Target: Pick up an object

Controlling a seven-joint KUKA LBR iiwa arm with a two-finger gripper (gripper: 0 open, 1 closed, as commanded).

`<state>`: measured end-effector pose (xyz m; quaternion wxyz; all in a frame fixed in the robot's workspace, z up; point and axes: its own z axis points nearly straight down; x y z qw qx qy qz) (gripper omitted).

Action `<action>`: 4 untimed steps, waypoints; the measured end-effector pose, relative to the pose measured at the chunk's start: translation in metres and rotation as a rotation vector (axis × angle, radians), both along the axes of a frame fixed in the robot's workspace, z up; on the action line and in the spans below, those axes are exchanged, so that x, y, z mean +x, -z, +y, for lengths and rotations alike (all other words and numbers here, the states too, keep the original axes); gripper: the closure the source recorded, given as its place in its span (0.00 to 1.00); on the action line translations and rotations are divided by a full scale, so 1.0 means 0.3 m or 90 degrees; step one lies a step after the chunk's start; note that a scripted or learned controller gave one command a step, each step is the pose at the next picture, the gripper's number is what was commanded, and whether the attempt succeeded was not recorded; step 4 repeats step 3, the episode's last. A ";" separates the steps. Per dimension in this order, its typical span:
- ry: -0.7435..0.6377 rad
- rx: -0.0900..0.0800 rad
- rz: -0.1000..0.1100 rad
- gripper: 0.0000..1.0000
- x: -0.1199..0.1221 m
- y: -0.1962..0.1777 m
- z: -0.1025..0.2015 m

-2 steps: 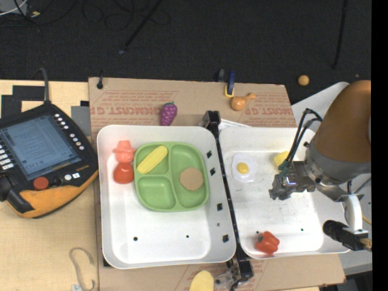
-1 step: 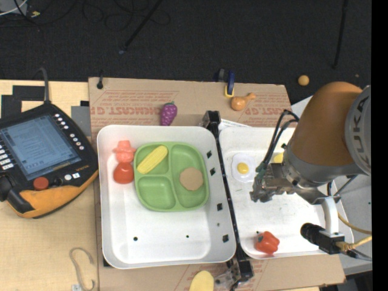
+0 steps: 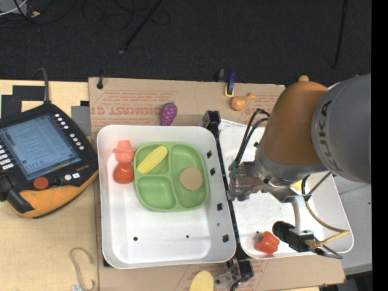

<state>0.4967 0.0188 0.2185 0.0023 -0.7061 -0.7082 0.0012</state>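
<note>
I saw the big grey and orange arm (image 3: 315, 132) leaning over the right bin (image 3: 339, 214), at the right of the frame. It hung low there, I think, because it was hunting for a thing to pick up. The claw (image 3: 245, 183) sat near the middle of the frame, by the wall between the bins. I could not tell how it stood, for the wrist hid it.

The closest toy was a small red pepper (image 3: 265, 242), lying at the lower edge of that bin.

The left bin (image 3: 157, 241) held a green tray (image 3: 159, 197) with a yellow corn (image 3: 151, 158) and a brown disc (image 3: 191, 179). A red toy (image 3: 123, 161) stood beside the tray.

Both bins sat on brown cardboard (image 3: 136, 102) on a pale wood bench (image 3: 42, 247). A control pad (image 3: 42, 156) lay at the left. Purple grapes (image 3: 168, 113) and an orange gourd (image 3: 241, 101) lay above the bins.
</note>
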 end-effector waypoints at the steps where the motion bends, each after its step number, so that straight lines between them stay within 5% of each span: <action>1: 0.000 0.000 -0.002 1.00 0.035 -0.055 0.144; 4: 0.003 -0.001 0.000 1.00 0.029 0.005 0.115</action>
